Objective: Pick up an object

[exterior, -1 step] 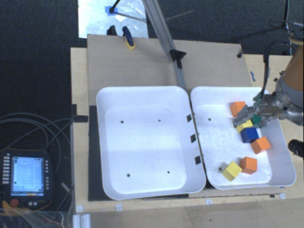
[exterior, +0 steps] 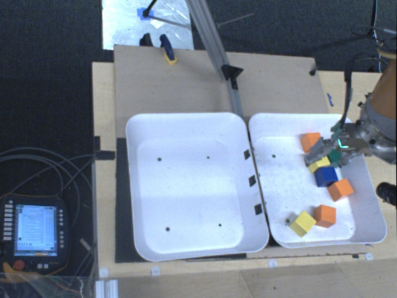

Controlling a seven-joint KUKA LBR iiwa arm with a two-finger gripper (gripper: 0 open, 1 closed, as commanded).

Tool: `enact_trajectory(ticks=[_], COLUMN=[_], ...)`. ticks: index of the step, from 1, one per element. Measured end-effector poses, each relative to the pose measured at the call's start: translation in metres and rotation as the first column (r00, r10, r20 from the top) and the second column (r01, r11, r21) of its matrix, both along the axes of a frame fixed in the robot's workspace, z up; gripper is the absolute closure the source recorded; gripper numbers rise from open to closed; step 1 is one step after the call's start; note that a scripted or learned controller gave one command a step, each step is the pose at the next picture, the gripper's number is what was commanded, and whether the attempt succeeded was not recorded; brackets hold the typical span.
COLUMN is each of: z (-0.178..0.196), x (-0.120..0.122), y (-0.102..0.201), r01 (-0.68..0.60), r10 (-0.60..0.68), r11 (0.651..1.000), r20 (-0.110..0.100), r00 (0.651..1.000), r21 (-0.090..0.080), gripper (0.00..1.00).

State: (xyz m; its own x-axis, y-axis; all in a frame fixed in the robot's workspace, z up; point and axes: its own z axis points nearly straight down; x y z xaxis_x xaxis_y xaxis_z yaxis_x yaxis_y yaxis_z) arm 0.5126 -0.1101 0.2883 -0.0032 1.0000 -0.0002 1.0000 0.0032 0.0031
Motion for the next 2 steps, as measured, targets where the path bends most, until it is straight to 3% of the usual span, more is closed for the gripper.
enact_trajectory(ticks=[2], z=[-0.097], x=[-0.007], y=[-0.003], r01=[0.002], r10=[-0.002], r11=[1.000], r20=[-0.007], r00=[1.000], r21=[0.001], gripper=[0.00])
